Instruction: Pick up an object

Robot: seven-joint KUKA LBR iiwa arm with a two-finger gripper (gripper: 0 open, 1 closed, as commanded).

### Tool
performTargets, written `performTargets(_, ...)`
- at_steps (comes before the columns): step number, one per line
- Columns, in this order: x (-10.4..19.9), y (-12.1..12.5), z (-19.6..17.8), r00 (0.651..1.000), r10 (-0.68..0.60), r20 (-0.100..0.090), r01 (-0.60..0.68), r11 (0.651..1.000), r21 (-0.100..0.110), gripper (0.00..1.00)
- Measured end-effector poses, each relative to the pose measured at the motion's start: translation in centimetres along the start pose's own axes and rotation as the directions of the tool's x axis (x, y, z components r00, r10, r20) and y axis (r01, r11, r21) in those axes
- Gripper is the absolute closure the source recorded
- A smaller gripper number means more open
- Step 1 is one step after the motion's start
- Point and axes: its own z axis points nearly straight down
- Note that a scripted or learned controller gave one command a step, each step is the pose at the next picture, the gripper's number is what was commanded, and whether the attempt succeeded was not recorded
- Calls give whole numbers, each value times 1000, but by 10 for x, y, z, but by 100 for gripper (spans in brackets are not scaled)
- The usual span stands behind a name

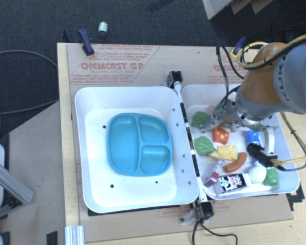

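One gripper (225, 117) hangs low in the right bin (288, 152); how its jaws stand cannot be told. Just beside it lies an orange-red block (221, 135), flanked by green toy leaves (200, 119). A clean pick probably needs a straight descent, centred on the block, avoiding neighbours.

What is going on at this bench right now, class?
A grey robot arm with an orange band reaches in over the right bin, which holds a jumble of small toy items: a red piece, a sausage, green leaves. Its pincer sits low among them. The left bin holds a blue divided plate.
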Motion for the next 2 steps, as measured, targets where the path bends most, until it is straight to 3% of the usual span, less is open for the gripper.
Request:
performTargets(1,-3,-7,24,1000,-1,-6,1,1000,17,0)
performTargets(2,-3,-7,14,1000,0,-6,0,1000,16,100)
